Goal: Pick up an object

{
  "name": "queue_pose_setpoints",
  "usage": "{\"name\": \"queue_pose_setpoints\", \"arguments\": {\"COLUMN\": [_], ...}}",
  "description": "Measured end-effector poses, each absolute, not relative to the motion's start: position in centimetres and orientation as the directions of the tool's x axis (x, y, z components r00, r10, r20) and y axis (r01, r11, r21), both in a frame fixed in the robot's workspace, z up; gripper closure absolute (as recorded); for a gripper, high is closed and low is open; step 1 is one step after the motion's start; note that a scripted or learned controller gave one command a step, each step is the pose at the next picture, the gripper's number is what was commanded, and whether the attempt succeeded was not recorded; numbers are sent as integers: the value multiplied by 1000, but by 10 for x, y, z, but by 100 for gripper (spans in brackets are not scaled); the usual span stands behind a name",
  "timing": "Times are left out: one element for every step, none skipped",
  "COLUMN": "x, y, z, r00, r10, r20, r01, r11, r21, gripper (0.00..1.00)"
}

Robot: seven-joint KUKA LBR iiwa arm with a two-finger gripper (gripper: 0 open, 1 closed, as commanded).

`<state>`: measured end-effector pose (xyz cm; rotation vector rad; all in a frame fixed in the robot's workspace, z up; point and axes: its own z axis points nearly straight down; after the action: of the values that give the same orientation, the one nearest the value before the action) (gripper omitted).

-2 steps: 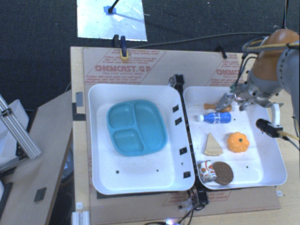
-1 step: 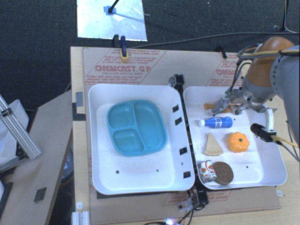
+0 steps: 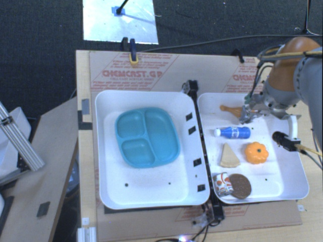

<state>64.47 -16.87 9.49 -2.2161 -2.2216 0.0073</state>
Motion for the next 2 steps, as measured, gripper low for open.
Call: {"name": "queue_pose_setpoints", "arguments": {"x": [645,647], "y": [-161,-164], "z": [143,188], "r00": [-5,-5], "r10": [1000,1000], "r20": [-1,-2], "r01": [1000,1000], "r11": [5,5], "r21": [7,7], "gripper": [100,100]}}
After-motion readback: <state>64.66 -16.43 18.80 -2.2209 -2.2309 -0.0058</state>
